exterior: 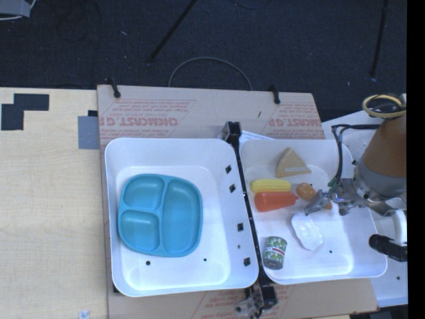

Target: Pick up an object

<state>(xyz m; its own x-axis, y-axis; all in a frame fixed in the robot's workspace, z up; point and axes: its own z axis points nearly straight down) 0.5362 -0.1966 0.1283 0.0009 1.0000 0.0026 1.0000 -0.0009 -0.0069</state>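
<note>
The grey arm with the orange band (392, 153) is reaching in from the right and is bending low over the right shallow white bin (362, 268). Its two-finger gripper (319, 203) is pointing to the left, and the metal fingers (313, 208) are lying just beside the small orange-brown lump (305, 191). I cannot tell if the fingers are spread or pressed together, because they are small and blurred, and nothing is clearly sitting between them.

The upper part of the arm is being cut off by the right edge. The exact shape of the orange-brown lump is hard to make out, since the gripper is partly covering it.

In the right bin six things are lying: one tan wedge-shaped block (292, 164), one yellow corn-like piece (270, 185), one red-orange carrot-like piece (274, 201) just below it, the orange-brown lump, one white flat object (307, 233) and one small green patterned cup (275, 252) near the front wall. In the left shallow white bin (126, 155) one light blue divided plastic plate (160, 214) is resting. Both bins are standing side by side on the tabletop (46, 205).
</note>
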